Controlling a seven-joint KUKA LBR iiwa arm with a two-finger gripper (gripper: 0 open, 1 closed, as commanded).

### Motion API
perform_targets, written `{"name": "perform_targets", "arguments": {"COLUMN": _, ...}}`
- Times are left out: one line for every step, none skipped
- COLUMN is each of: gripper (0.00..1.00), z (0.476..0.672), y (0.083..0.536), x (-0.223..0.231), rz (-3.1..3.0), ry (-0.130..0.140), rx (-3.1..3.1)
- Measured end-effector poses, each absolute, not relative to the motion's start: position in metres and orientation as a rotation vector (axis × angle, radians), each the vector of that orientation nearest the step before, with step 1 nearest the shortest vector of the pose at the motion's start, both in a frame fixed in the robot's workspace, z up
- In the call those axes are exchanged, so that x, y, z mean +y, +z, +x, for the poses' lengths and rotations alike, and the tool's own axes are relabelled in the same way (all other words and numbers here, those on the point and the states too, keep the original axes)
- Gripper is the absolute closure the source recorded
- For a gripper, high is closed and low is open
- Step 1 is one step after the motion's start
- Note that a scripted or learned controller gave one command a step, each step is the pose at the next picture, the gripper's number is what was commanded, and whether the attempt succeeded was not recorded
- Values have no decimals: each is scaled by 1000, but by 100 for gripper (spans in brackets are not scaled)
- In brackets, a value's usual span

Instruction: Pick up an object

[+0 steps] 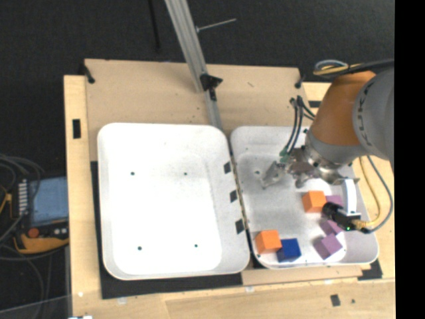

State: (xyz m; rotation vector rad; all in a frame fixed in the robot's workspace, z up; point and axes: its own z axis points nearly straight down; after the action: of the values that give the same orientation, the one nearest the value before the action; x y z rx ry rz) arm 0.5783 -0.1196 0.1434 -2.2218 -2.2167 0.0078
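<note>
My gripper (271, 175) hangs over the upper middle of the right bin (255, 145), its grey fingers pointing left with nothing seen between them. Below and right of it lie an orange block (314, 201) and a purple block (328, 246). Near the bin's front edge an orange cube (268, 240) sits beside a blue cube (289, 250). Another purple piece (330, 226) is partly hidden by a black fitting on the arm.
The left bin (166, 198) lies beside the right one, with small black clips (232, 195) along the shared edge. A slanted metal rail (189, 42) rises behind the bins. Cables and a control box (40, 211) sit off the bench's left.
</note>
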Motion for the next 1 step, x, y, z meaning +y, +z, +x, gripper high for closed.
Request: {"name": "perform_targets", "arguments": {"gripper": 100, "z": 580, "y": 158, "x": -120, "rz": -2234, "ry": -4, "rx": -2212}}
